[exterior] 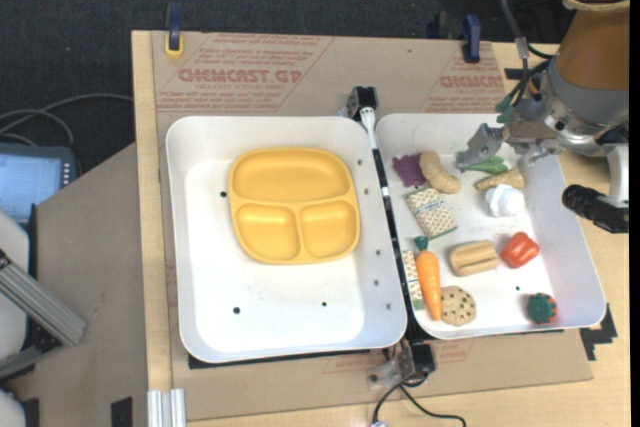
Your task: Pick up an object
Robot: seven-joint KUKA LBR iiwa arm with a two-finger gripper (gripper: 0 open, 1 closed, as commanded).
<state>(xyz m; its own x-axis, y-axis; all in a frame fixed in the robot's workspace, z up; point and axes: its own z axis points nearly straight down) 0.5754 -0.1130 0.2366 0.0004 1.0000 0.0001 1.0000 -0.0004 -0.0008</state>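
Observation:
Several toy foods lie in the right bin (575,245): a purple bunch of grapes (407,168), a beige potato (440,173), a patterned cracker (432,211), a carrot (429,283), a cookie (458,305), a bread roll (473,257), a red pepper (520,250), a small red and green piece (541,308) and a white piece (504,202). My gripper (487,151) hangs low over the bin's far end, just above a green piece (488,166) and a pale beige piece (501,182). Whether it touches them is hidden by the wrist.
The left bin (200,295) holds a yellow divided plate (295,203). A black clamp (362,101) sits where the two bins meet at the back. The arm's orange band (598,35) rises at the right edge. Blue clips (175,25) hold the board's far edge.

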